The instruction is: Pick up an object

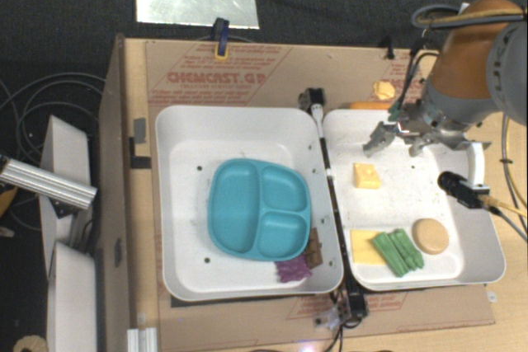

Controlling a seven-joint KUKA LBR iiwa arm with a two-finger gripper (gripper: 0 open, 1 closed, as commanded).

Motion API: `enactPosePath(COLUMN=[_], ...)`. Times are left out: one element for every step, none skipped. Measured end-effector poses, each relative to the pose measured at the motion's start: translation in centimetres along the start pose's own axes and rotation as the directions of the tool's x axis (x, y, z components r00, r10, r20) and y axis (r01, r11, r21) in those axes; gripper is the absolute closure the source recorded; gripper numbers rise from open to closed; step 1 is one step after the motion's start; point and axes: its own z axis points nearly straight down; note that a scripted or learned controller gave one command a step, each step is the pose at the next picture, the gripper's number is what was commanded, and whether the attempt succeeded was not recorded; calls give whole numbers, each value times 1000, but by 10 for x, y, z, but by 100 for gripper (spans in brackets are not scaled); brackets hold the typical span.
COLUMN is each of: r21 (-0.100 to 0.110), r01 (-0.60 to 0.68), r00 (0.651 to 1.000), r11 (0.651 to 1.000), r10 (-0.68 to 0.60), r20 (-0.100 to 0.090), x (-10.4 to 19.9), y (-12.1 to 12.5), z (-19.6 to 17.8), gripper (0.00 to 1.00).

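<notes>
Arm point(483, 53) cut by the right edge; brown piece point(314, 250) half under the blue tray point(257, 208).

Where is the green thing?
The green thing lies in the right bin, near its front edge, between a flat yellow slice on its left and a round tan piece on its right.

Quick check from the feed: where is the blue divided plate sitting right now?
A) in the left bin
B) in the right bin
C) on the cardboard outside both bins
A: the blue divided plate lies flat inside the left bin, while the gripper is over the right bin.
</notes>
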Motion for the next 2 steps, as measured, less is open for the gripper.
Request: enactPosePath(r21=[4, 2], r01=[-2, -1], r00=[1000, 1000], r11=[1000, 1000], r10=[2, 1], r20=[0, 0], x=[-11, -13], y=[11, 18], z=[65, 90], gripper=[0, 0])
